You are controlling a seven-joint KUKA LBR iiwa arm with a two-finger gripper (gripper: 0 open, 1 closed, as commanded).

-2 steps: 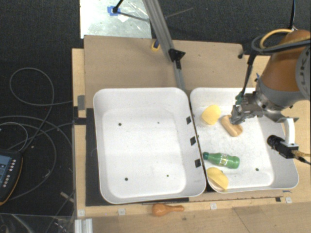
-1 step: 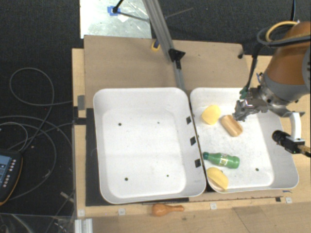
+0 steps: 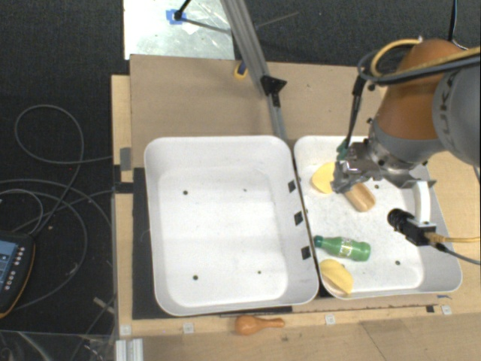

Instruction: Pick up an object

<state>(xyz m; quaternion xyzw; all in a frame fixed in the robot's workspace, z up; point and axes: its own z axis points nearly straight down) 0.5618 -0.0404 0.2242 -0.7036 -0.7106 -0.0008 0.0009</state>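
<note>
Tool: we place the tool (image 3: 348,174) low over the upper left part of the right bin (image 3: 443,277), hanging from the grey and orange arm (image 3: 421,96) that comes in from the right. Whether it is spread or pressed together we cannot tell; the wrist body hides that.

Nearest things: a pale yellow piece (image 3: 323,177) lies just to the tool's left, and a tan block (image 3: 361,198) lies just below and to its right. Both look to be touching it or nearly so, and we cannot say which.

Key relation: we judge that the coming move turns on these two flanking things. The tool sits between them, over neither squarely, so a straight descent may close on bare bin floor or clip an edge.

Long axis: the tan block runs on a slant from upper left to lower right, so closing across its short width would suit it best.

Other candidates: a green bottle (image 3: 343,247) lies on its side further down the same bin, long axis roughly left to right, with a yellow thing (image 3: 337,276) just below it at the near rim.

Elsewhere: the left bin (image 3: 218,224) stands beside the right one, and an orange-brown object (image 3: 258,323) rests on the bench (image 3: 188,96) in front of it.

Task state: we see nothing lifted yet.
</note>
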